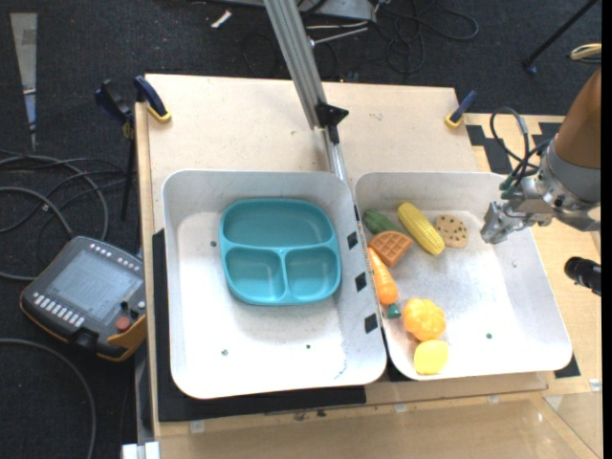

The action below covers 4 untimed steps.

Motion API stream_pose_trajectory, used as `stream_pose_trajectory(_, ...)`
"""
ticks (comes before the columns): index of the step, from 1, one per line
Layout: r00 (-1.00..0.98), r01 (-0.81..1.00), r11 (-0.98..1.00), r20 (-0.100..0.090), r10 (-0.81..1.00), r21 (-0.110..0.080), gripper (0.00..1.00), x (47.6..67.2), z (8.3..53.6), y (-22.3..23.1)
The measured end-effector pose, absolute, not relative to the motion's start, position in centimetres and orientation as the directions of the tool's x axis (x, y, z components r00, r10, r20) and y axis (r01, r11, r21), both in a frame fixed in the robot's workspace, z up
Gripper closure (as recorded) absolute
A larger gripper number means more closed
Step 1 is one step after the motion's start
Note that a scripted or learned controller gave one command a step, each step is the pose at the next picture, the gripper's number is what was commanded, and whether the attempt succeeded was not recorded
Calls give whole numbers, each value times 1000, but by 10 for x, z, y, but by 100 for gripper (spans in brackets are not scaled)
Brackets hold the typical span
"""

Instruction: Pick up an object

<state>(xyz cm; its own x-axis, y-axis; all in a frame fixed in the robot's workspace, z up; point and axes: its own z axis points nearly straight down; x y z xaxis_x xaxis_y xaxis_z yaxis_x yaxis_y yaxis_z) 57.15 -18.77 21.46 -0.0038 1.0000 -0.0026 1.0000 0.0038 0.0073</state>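
The right bin [516, 304] holds toy foods: a yellow corn cob [421, 228], a round cookie [450, 230], a waffle [389, 248], a green vegetable [377, 221], an orange carrot [382, 279], an orange-yellow fruit [424, 317] and a yellow lemon-like piece [431, 357]. My gripper [498, 226] hangs at the bin's right side, just right of the cookie and apart from it. I see nothing between its fingers.
The left bin [191, 342] holds a teal divided plate [281, 251]. A metal pole [298, 51] slants down to the bins' shared edge. Clamps sit at the bench's far corners [153, 103]. A teach pendant [86, 295] lies on the floor at left.
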Motion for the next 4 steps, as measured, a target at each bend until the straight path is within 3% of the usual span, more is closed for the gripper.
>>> stream_pose_trajectory(1,-4,1000,4,-3,1000,7,100,573,268,-188)
stream_pose_trajectory(2,-8,1000,8,2,1000,0,100,584,263,-132)
stream_pose_trajectory(4,-8,1000,8,1,1000,-1,100,576,235,-24)
